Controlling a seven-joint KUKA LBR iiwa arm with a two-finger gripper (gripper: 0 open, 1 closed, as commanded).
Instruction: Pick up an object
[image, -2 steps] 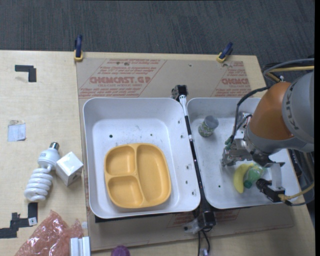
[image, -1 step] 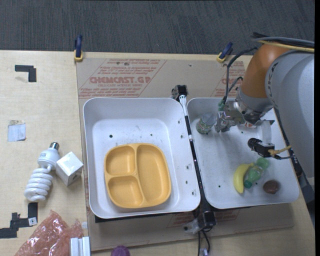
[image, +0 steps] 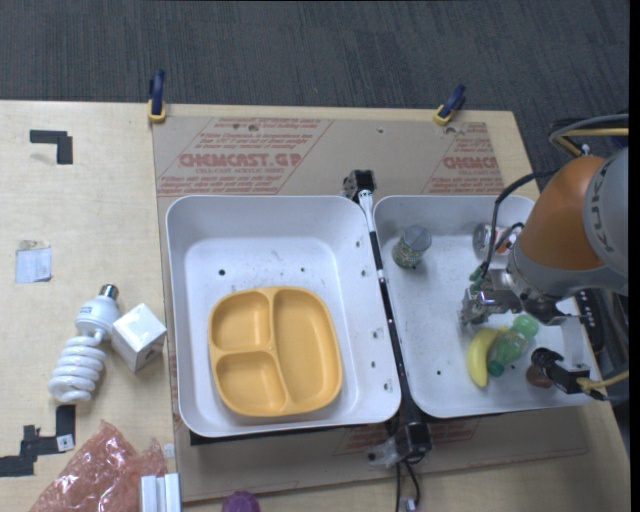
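**A:** In the camera view, where was the gripper (image: 482, 303)?

**B:** It was low in the right bin (image: 440, 385), just left of the banana (image: 481, 358) and the green bottle (image: 511, 340). Whether it was open or closed, I could not tell; the metal parts were too small and mixed together. I saw nothing held in it.

**A:** And which things could it take?

**B:** The banana and the green bottle lay close together near the front right part of that bin, touching or almost touching. A small grey jar (image: 410, 247) stood well apart, near the back left of the same bin. A dark brown thing (image: 541, 375) lay at the right edge; I could not say what it was. The left bin (image: 190, 400) carried only a yellow plate with three sections (image: 274, 351).

**A:** How would the banana handle, in your opinion?

**B:** I judged it light and probably a plastic toy, so stiff, a little slippery, and curved. I would take it across the thick middle, not at the thin ends.

**A:** And the bottle?

**B:** Light also, round and smooth, so it could roll away. A grip across its body would be best. The jar looked easiest, because nothing stood beside it.
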